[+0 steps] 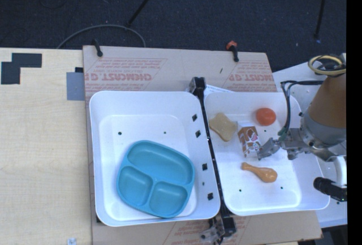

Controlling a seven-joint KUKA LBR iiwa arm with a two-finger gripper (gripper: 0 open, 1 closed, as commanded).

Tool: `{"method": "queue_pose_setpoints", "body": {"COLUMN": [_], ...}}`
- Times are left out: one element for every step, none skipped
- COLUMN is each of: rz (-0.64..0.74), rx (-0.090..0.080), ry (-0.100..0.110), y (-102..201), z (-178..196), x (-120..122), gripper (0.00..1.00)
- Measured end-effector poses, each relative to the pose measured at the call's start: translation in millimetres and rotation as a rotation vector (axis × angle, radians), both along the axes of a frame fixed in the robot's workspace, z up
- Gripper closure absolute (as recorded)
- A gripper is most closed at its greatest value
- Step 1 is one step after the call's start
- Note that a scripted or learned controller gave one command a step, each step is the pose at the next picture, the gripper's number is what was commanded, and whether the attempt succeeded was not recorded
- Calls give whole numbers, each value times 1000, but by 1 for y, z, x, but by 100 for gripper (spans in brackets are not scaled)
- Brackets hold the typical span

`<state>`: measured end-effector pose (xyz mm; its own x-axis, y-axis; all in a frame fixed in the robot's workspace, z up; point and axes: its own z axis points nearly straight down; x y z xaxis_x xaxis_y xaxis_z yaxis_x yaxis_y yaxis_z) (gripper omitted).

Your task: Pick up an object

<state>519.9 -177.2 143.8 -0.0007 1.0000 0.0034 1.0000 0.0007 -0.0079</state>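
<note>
Robotics lab: clamped bench (loose floor cables).

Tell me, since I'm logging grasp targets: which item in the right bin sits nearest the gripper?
The small brown-and-white carton: it stands right beside the gripper, while the tan drumstick, orange ball and beige bread piece lie farther off.

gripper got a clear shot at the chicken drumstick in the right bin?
Probably yes. The drumstick lies by itself on the bin floor just below the gripper, apart from the small carton and bread piece; nothing sits on it.
</note>
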Motion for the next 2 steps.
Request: {"method": "queue_pose_setpoints", "body": {"rz": [-2,-6], "rx": [-1,-1], "ry": [-1,-3], "y": [1,0], "z": [-54,-41], "x": [-1,-1], "gripper": [0,100]}}
